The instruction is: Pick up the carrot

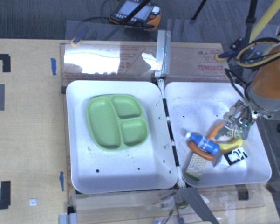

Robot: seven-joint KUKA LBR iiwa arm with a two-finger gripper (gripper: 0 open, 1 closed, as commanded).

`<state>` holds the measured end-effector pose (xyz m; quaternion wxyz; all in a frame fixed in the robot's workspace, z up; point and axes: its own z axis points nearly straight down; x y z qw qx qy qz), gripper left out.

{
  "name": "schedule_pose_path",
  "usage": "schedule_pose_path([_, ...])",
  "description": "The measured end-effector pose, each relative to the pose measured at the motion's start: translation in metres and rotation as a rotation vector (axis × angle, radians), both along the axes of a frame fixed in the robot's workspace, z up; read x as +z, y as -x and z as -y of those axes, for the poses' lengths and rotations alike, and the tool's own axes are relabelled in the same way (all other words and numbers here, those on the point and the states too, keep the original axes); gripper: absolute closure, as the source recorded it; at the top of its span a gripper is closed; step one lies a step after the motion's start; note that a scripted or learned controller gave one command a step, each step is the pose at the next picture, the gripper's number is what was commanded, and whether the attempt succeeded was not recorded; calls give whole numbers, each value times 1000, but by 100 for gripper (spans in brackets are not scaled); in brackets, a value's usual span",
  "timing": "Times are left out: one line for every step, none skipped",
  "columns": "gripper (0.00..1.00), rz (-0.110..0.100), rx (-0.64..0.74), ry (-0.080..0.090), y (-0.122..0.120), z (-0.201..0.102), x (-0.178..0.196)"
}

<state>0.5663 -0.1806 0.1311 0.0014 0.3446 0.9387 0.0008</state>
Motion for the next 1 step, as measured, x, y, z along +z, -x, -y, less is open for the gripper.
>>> schedule_pose_path([0, 4, 125, 2, -28, 20, 1])
